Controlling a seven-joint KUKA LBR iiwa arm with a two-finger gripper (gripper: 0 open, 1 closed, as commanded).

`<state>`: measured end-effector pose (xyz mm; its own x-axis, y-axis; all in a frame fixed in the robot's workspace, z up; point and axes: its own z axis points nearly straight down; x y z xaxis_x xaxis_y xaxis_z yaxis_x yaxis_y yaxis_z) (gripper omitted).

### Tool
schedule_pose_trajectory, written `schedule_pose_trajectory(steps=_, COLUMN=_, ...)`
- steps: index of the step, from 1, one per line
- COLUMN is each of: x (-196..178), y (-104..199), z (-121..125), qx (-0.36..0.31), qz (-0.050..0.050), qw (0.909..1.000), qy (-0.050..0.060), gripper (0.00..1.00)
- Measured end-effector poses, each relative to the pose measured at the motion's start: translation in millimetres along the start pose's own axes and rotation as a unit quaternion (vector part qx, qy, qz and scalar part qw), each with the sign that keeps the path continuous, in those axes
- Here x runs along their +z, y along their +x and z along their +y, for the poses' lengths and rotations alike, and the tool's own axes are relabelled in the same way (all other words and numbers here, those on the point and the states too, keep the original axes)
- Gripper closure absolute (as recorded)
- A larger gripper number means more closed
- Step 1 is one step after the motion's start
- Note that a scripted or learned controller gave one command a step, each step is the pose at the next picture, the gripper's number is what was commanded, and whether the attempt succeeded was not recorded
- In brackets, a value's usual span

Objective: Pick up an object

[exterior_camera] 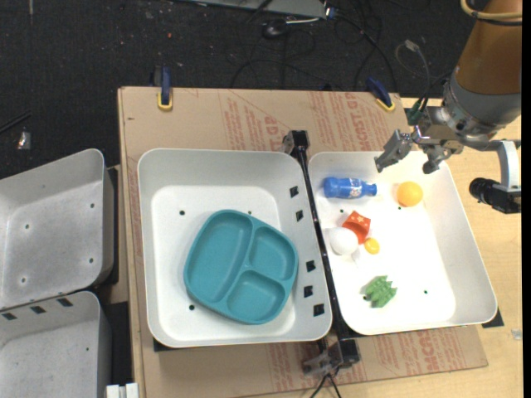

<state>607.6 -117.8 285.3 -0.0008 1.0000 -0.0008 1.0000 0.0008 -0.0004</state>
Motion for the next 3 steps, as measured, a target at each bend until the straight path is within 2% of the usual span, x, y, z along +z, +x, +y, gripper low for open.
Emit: schedule_pose_trajectory(steps=3, x=153.9, y=-15.3, z=-13.1, qx=0.001, qz=0.001, qw=1.0000, qy=0.002, gripper=0.00)
